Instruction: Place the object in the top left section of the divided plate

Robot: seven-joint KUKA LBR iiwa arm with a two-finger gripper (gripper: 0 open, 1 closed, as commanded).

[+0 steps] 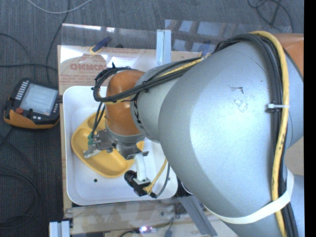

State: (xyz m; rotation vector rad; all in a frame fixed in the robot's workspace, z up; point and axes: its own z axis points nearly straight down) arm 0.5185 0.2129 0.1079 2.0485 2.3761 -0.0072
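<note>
While hung low over the yellow plate, progress: looks mid-task at best; no object visible in any section of the plate, so placing judged not yet done.

Arm: large grey KUKA arm [222, 127] with orange band above the wrist, reaching in from the right and covering most of the bench, including the whole right-hand side; black and yellow cables run along its upper edge.

Bin: shallow white plastic bin [74, 186] on the left of the bench, holding the plate; a small dark speck on its floor near the lower left.

Plate: yellow divided plastic plate [81, 147], lying in the left half of the white bin; only its left rim and part of two hollows exposed, the rest hidden under the wrist; top left section partly visible, nothing seen lying in it.

Gripper: metal two-finger gripper [96, 144] directly above the plate, close to its surface; open or closed cannot be told from this angle, nor whether anything is carried.

Object: not identifiable; position cannot be told, possibly hidden beneath the wrist.

Left to do: confirm object over the top left section, release, withdraw upward.

Surroundings: brown cardboard sheet with red lettering [81, 65] behind the bin; grey and orange handheld control pendant [32, 104] on the carpet to the left, well apart from the bin; thin white cable [64, 6] looped on the dark carpet above.

In the way: arm's own bulk blocks sight of the plate; wrist cabling hangs near the bin's lower rim, a possible snag on withdrawal.
</note>
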